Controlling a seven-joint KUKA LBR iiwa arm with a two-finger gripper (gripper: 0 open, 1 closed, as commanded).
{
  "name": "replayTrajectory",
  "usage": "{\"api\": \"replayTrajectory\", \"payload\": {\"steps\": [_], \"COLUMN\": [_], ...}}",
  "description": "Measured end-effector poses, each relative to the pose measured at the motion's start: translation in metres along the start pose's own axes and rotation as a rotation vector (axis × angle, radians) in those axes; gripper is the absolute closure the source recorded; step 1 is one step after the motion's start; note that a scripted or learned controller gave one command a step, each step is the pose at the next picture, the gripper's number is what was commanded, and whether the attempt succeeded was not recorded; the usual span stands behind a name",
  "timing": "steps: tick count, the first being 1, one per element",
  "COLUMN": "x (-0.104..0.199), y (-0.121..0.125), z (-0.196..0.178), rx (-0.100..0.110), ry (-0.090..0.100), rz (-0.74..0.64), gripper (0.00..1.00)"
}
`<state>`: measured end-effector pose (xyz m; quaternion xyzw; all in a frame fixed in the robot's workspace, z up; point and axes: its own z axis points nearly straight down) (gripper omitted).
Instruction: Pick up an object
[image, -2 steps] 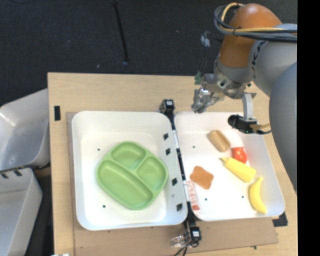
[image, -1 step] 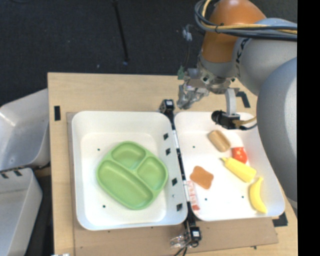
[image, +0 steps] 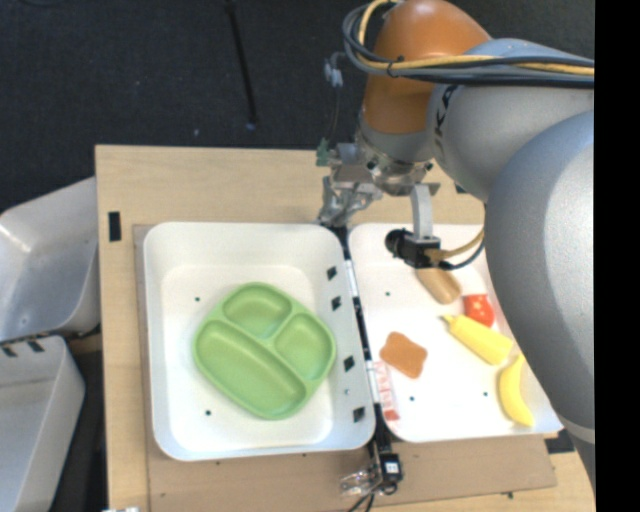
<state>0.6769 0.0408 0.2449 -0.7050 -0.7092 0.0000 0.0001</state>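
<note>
The arm comes in from the right, orange band up top, with the gripper (image: 345, 208) hanging over the far end of the divider where the two bins meet. I see nothing between its fingers; whether they are spread or pressed together I cannot tell, too small and dark against the rim.

The left bin (image: 160, 300) carries a green divided plate (image: 264, 349) lying flat near its middle, with bare white floor all round it.

The right bin (image: 440, 415) holds the loose pickable stuff: a brown flat piece (image: 404, 354) near the divider, a tan cylinder-like item (image: 438, 284) further back, a yellow squeeze-bottle shape (image: 478, 338) beside a small red thing (image: 479, 310), and a banana (image: 513, 391) by the right rim. They look scattered for random picking, mostly apart; the red thing touches or nearly touches the yellow one.

My read: no grasp yet, the gripper is parked at the bin edge, not over any object.

Room: the brown piece has open floor all round, so it looks the easiest approach. The banana hugs the rim, tight for fingers. The tan item sits just beside a black fitting (image: 412, 245) with a cable, a snag risk. The divider clips under the gripper could catch on a descent.
</note>
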Motion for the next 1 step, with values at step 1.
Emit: {"api": "replayTrajectory", "payload": {"steps": [1], "x": [0.0473], "y": [0.0119], "z": [-0.0057], "rx": [-0.003], "ry": [0.001], "rz": [0.0], "gripper": [1.0]}}
